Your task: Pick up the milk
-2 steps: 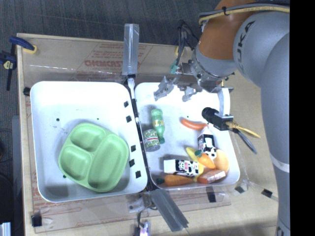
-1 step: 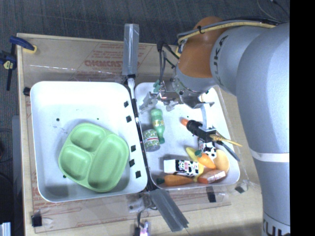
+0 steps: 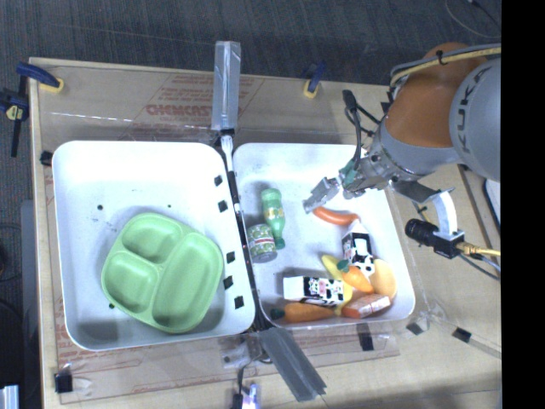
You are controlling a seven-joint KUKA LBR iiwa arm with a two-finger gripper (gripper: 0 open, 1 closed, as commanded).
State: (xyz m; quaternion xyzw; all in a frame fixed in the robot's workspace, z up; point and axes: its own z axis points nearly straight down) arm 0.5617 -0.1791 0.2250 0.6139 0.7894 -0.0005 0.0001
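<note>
Gripper [image 3: 324, 192] over right bin [image 3: 294, 156], empty, fingers look slightly parted; milk carton [image 3: 313, 289] lies near front wall, wedged among carrot [image 3: 308, 312], banana [image 3: 339, 270]; risk: fingers snag neighbours, carton slips.

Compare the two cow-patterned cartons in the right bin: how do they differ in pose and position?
The lying carton rests lengthwise on its side near the bin's front wall, while the upright carton stands on end behind it, nearer the gripper. The lying carton touches the carrot in front of it; the upright carton sits beside the banana. Both carry black-and-white cow patches and lie in the right bin.
</note>
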